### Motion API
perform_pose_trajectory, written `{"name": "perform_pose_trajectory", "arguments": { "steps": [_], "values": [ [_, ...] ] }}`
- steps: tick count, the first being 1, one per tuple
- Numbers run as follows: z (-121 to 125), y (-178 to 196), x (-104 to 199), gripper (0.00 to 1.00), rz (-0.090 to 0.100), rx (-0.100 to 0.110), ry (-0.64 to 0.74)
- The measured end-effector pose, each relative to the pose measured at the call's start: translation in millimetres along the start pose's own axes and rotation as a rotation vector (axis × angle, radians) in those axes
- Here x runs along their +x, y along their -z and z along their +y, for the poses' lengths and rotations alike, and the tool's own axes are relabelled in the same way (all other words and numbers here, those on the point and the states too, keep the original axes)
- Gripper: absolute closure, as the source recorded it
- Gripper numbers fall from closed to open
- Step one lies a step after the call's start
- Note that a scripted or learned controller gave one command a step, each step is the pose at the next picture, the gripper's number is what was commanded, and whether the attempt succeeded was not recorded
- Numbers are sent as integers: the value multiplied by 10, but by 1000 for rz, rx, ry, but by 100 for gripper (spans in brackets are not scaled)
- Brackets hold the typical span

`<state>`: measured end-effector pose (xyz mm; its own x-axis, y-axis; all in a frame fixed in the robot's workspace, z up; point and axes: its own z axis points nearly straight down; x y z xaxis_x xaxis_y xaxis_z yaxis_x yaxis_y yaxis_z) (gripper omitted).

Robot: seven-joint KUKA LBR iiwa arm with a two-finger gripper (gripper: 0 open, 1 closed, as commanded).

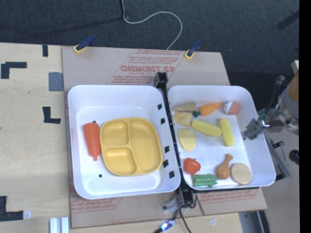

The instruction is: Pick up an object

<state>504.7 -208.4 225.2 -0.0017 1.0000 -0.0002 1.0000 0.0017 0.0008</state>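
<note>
The right bin holds several toy foods: a carrot, two corn cobs, a yellow slice, a red pepper, a green vegetable, a drumstick and a round bun. My gripper hangs at the right rim of this bin, just right of the upright corn cob, with nothing seen between its fingers. In the left bin lie a yellow divided plate and an orange-red toy carrot.
Both bins rest on a cardboard sheet held by two clips at its far edge. A pale wedge, a tan piece and a pinkish piece lie at the back of the right bin. A cable runs behind.
</note>
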Motion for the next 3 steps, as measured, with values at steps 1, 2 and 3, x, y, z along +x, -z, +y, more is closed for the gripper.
{"name": "perform_pose_trajectory", "arguments": {
  "steps": [1,2,3],
  "values": [
    [129,91,554,100,2,1,6],
    [302,-45,1076,100,2,4,5],
    [444,-148,1580,100,1,3,5]
  ]
}}
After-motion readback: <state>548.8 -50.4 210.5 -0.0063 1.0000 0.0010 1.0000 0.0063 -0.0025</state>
